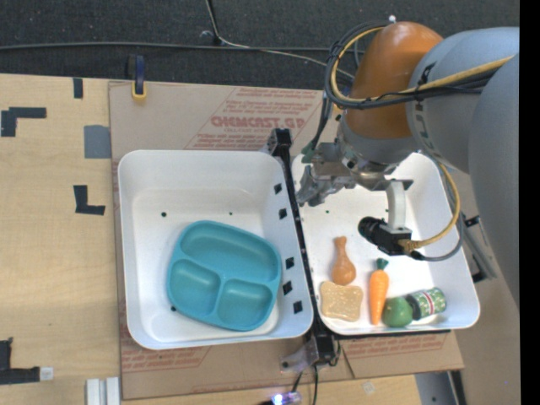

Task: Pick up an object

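I see hand [314, 186] over far left part of right bin [439, 194], just beside divider between bins; can't tell its state, nothing visibly pinched. Nearest candidate, chicken drumstick [342, 262], lies toward near edge from hand, slightly right. Long axis runs far-to-near: thin bone end points toward hand, fat end toward bread slice [340, 302]. Carrot [378, 292] beside it lies parallel.

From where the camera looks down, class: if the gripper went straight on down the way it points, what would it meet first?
Probably the bare white floor of the right bin. The gripper hangs near the divider, apart from the chicken leg. Depth is uncertain.
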Motion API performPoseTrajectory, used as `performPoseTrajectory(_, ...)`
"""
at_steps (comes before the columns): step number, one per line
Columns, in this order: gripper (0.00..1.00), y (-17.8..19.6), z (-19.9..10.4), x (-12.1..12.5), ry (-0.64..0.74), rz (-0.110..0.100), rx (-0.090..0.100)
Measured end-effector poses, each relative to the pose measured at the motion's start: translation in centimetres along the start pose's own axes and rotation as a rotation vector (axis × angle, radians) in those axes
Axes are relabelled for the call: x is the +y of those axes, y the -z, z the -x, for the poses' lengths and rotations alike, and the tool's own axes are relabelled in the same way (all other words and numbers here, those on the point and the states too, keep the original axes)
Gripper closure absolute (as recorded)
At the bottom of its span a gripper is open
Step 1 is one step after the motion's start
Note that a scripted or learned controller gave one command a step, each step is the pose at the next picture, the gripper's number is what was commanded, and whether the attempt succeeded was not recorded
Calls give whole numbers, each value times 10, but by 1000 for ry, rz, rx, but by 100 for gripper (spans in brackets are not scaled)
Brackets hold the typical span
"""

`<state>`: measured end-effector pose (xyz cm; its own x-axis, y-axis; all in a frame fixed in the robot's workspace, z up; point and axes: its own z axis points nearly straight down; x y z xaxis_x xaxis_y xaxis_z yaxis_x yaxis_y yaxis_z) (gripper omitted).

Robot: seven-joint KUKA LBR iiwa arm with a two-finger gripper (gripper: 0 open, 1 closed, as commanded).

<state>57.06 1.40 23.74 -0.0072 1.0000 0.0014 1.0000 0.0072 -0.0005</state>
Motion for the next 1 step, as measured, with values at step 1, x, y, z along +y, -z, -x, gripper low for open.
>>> performPoseTrajectory(1, 100, -17, -54, 11, -1, -2, -1)
